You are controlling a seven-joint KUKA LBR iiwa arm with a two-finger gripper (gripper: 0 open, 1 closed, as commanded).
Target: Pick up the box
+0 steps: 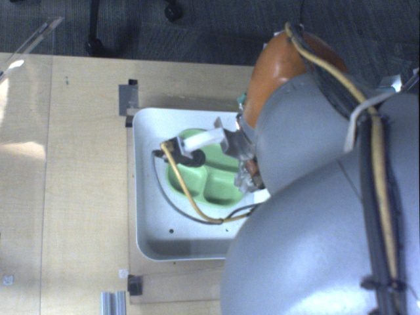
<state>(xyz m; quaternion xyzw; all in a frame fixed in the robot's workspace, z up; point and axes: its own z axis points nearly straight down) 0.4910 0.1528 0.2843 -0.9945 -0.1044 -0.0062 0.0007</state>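
Field notes, remote station.

Arm (315, 195): grey bulk, biggest thing in view, taking the frame from 1 o'clock round to 6 o'clock. Orange band (275, 71) sits at its 12 o'clock end, above the wrist.

Bench (79, 176): pale wood, running from 7 to 10 o'clock of the frame. Dark carpet beyond it at 12 o'clock, with a black chair base (172, 10) on it.

White bin (154, 235): centre of frame. Its 3 o'clock side is covered by the arm. A small dark bracket (130, 97) sits on the bench just off its 11 o'clock corner.

Green box (216, 186): pale green with a hollowed top, lying in the bin from the middle of the visible floor toward 12 o'clock. The bin floor is bare at its 6 and 9 o'clock sides. The box's 3 o'clock edge runs under the wrist.

Gripper (241, 157): low in the bin, at the box's 3 o'clock edge, where I see metal parts just beside or touching the green. The arm overhangs it, so I cannot tell whether it is spread wide, narrow, or clamped on the box.
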